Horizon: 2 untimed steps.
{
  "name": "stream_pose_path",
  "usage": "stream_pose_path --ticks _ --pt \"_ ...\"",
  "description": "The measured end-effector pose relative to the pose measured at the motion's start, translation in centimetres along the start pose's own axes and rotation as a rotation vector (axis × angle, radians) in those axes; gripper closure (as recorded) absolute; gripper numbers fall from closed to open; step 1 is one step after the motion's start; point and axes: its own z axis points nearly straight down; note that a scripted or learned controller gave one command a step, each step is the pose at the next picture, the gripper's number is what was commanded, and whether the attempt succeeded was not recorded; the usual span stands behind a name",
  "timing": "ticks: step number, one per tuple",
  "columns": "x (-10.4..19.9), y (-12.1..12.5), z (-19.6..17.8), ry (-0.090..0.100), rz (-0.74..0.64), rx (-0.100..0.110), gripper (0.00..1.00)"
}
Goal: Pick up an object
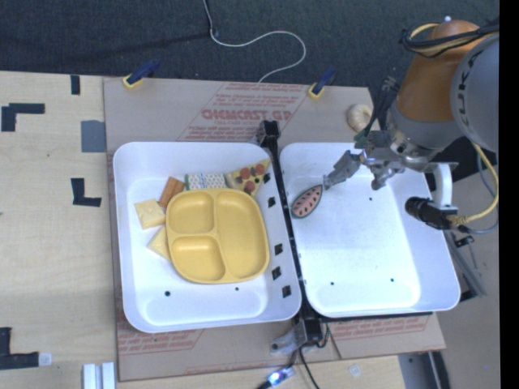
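A small pinkish-brown speckled oval object (pixel 306 202) lies in the right white bin (pixel 365 290), near its left wall. My gripper (pixel 355 177) hangs over the far part of that bin, just right of the object. Its two fingers are spread apart and nothing sits between them. The left fingertip (pixel 332 178) is close to the object's upper right end; I cannot tell whether it touches. The grey arm with its orange band (pixel 434 63) comes in from the upper right.
The left bin (pixel 134 298) holds a yellow divided plate (pixel 217 235), tan crackers (pixel 149 213), a pizza-like slice (pixel 250 175) and other small food toys behind the plate. A divider wall (pixel 284 233) separates the bins. A round beige object (pixel 358 117) lies beyond the right bin.
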Motion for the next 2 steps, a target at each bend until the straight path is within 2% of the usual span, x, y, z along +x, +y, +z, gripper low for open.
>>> stream_pose_path --ticks 1,2 --pt "0.0 0.3 -0.8 -0.001 -0.003 -0.014 0.0" --pt "0.9 -0.4 5.0 -0.001 -0.003 -0.008 0.0"
